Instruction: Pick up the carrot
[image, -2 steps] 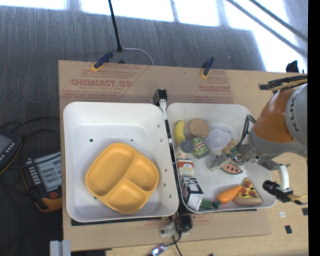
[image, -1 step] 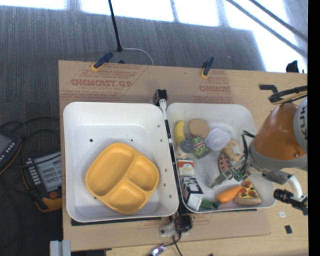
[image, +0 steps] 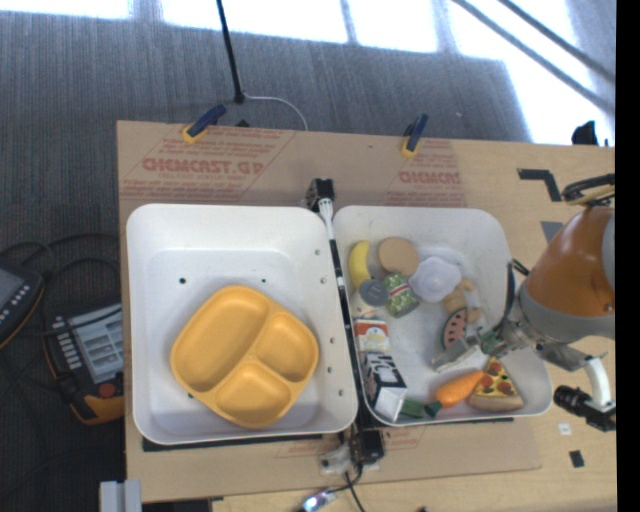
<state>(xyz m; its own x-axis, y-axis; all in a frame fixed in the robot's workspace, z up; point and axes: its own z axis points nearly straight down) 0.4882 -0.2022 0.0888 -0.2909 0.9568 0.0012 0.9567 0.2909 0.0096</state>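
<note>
Fingers of the claw (image: 470, 345) are too blurred against the toys to tell whether they are apart or together. Just below the claw lies the carrot (image: 459, 389), long axis slanting, green top toward lower left, untouched.

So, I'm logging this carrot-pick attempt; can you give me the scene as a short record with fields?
target: orange toy carrot with green top, lying in the right white bin, near its front edge
gripper: two-finger gripper, low over the right bin, just behind the carrot
neighbour: toy pizza slice, right of the carrot
left bin: yellow three-compartment plate
</note>
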